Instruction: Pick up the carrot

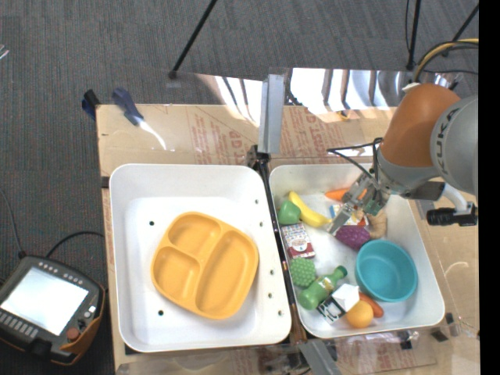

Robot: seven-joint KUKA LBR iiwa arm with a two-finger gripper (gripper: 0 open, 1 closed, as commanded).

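Front edge: right bin [428, 241], front corner, with an orange [359, 315] beside a small white carton [344, 297].
Right bin, front half: teal bowl [386, 269], empty and upright; green bottle [321, 287] lying on its side; bumpy green ball [303, 272]; small red and white box [298, 241].
Right bin, back half: banana [307, 210], green pear [289, 212], purple fruit [353, 236], all packed close.
Carrot [339, 194]: orange tip showing at the back of the right bin, just beside the banana, partly hidden under the gripper.
Gripper [353, 208]: low inside the right bin, tilted, reaching in from the right; fingers slightly apart, nothing visible between them.
Likely reason for the pose: lined up over the clutter near the carrot, probably to close on it; purple fruit and banana near enough to get in the way.
Left bin [129, 209]: yellow plate [205, 265] with three compartments, all empty, lying flat in the middle.
Counter [203, 135]: brown board under both bins.
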